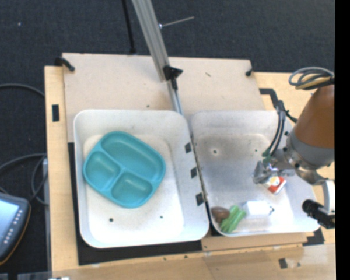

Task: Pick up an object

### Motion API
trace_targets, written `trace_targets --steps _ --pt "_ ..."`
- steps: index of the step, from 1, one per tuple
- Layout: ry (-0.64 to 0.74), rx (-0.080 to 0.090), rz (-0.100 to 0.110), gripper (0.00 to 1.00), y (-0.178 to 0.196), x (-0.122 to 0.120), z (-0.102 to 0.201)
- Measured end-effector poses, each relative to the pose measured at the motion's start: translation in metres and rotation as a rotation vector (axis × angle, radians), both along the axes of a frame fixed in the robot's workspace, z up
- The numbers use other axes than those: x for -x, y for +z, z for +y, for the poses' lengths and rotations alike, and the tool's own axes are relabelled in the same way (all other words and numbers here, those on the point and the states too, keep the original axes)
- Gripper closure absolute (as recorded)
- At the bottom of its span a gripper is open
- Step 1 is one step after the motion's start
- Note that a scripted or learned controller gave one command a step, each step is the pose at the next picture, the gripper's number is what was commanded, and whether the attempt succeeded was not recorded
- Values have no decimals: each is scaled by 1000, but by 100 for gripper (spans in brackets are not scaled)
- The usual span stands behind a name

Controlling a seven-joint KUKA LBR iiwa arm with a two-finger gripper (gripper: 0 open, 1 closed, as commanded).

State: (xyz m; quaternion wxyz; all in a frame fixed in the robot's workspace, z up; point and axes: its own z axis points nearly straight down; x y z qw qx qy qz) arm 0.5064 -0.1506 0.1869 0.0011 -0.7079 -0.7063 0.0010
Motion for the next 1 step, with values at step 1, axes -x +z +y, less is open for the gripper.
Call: trace_targets --steps 1 --pt "6 0 -3 100 -22 17 33"
